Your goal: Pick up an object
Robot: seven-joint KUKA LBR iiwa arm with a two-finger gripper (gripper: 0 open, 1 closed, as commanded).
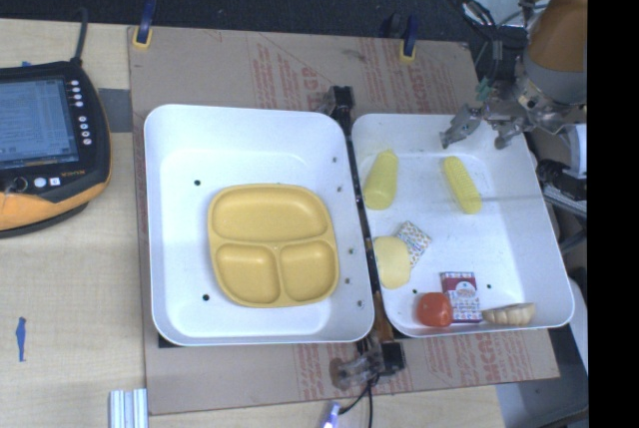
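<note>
The claw hangs over the far right corner of the right bin, below the grey arm with its orange band; its two dark fingers are spread apart, with nothing between them. Nearest to it is a corn cob, lying on the bin floor just on the near side of the claw and apart from it, set at a slant. Farther left in the same bin, close to the wall shared with the other bin, lies a pale yellow cylinder, well apart from the claw. Nearer the front, a small crumpled packet touches a round pale yellow object. Along the front wall sit a red tomato-like ball, a small red and white box just beside it, and a tan, ridged piece to the right of the box. The left bin holds a yellow divided tray with three compartments, lying flat near its middle. Both bins rest on a brown cardboard sheet on the bench, with blue clamps at the sheet's far edge. On the far left of the bench lies a control pendant with a lit screen and an orange rim.
</note>
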